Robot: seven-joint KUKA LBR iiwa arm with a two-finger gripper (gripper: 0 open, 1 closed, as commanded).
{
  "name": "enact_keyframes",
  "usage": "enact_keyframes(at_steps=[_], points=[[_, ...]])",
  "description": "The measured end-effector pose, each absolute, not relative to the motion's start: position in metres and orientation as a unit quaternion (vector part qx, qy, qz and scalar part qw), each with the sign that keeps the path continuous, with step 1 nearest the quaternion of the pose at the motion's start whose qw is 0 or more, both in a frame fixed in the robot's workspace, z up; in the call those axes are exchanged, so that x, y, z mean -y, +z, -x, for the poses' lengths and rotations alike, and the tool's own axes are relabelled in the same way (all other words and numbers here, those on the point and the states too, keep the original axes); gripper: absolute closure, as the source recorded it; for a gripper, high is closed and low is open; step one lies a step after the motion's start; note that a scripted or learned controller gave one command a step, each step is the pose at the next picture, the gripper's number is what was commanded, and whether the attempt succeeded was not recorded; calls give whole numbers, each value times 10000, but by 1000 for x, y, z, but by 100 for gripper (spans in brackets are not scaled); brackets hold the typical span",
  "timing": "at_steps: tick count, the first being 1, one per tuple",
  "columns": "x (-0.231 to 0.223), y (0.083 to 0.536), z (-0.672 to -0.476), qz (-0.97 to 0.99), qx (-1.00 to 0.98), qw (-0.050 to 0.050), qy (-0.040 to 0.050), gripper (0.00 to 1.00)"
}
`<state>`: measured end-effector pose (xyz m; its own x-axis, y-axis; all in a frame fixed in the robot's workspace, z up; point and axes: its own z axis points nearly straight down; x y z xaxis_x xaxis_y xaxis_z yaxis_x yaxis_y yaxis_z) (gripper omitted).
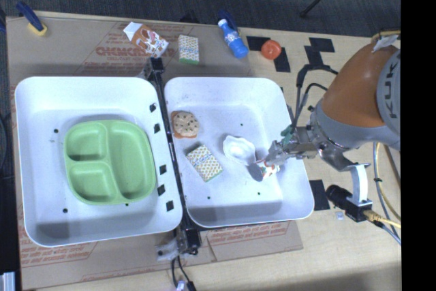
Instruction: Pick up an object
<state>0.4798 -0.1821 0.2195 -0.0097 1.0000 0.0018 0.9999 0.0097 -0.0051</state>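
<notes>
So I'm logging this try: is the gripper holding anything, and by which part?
Cannot be told. The gripper is low in the right bin, beside the white object, but the view is too small to show anything between its fingers.

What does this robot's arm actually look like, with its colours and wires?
The arm is grey and rounded, with a broad orange band above the wrist. Thin dark cables loop beside it. It narrows to a small dark metal gripper.
</notes>
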Motion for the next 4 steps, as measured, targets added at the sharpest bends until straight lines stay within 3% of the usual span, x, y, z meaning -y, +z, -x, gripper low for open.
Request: enact_keyframes(at_steps=[1,2,3,4], points=[[120,248,-479,7041,7101,0,5,100],[115,234,-521,7042,7100,6,12,100],[115,234,-521,7045,7097,5,12,0],[115,234,-521,7045,7097,5,12,0]])
